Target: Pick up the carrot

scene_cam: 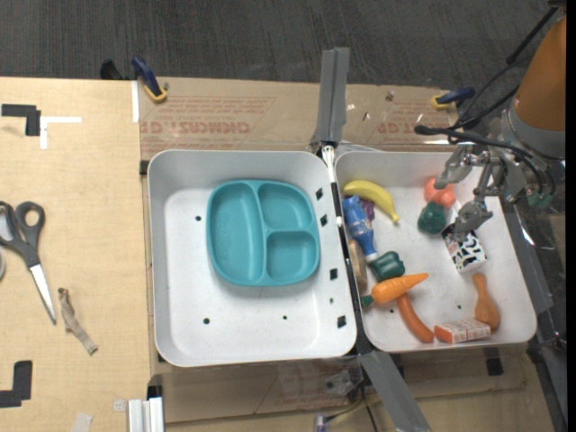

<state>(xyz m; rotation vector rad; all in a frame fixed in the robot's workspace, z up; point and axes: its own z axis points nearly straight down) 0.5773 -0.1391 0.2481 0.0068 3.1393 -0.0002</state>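
**Orange carrot lies untouched in the right bin**

Orange and stubby, the carrot (397,288) lies near the front-left part of the right bin (517,264), its tip pointing toward the bin's middle and its green top end toward the wall shared with the left bin (171,268). Nothing grips it. Just behind the carrot sits a dark green pepper (387,264), touching or nearly touching it, and an orange-red sausage (415,319) runs from under the carrot's front side toward the bin's front wall.

Farther from the carrot, toward the back of the bin, lie a yellow banana (373,196) and a blue bottle (358,226) along the dividing wall. A small red-and-white box (463,332) rests by the front wall, beside a tan, pear-like piece (486,304).

The gripper (472,212) hangs well apart from the carrot — over the bin's back-right area, above a black-and-white patterned block (467,254) and close to a dark green round item (433,220) with a small orange-red one (439,190) behind it. Whether its metal parts are spread or closed cannot be told (they are tangled with cables at this slant), and nothing is seen held there.

On the far side of the carrot's bin wall, the left bin holds a teal divided plate (264,232).
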